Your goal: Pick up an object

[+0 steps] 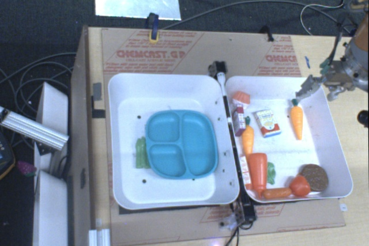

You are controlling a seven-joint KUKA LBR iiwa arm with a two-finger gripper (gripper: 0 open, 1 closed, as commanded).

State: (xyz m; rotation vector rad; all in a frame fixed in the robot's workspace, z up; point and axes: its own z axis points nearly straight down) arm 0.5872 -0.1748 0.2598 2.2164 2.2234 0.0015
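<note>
Two white bins sit side by side on the desk (190,46). The left bin (124,101) holds a blue divided plate (180,143) with a green piece (141,153) just beside it at nine o'clock. The right bin (337,147) carries the toys: a carrot (297,118) toward one o'clock, a small carton (267,123) at its centre, another carrot (248,138) at nine o'clock, and a red bottle (258,171), a tomato (300,185) and a brown cookie (314,177) along six o'clock. The claw (309,87) hangs over the bin's upper right corner, just above the first carrot, with nothing in it; I cannot tell how far it is spread.
</note>
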